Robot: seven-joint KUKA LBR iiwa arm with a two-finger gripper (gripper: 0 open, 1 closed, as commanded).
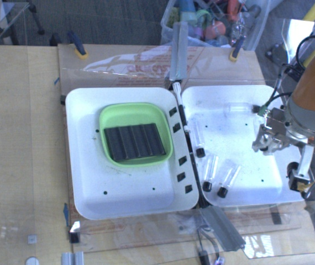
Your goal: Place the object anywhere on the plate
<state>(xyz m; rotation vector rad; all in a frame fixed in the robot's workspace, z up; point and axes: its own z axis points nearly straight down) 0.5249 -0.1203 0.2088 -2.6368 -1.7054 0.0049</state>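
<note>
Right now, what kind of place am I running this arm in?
Probably a robotics lab bench: two white bins taped to a wooden bench, the gripper over clear tubes, and a tub of assorted objects behind.

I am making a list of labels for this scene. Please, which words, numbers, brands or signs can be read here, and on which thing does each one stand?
No text can be read with certainty.
Red printing on the clear plastic sheet behind the bins: too blurred to read.
Green plate, its dark ribbed block, the clear tubes in the right bin: no marking visible.
The pincer: no label legible.
</note>
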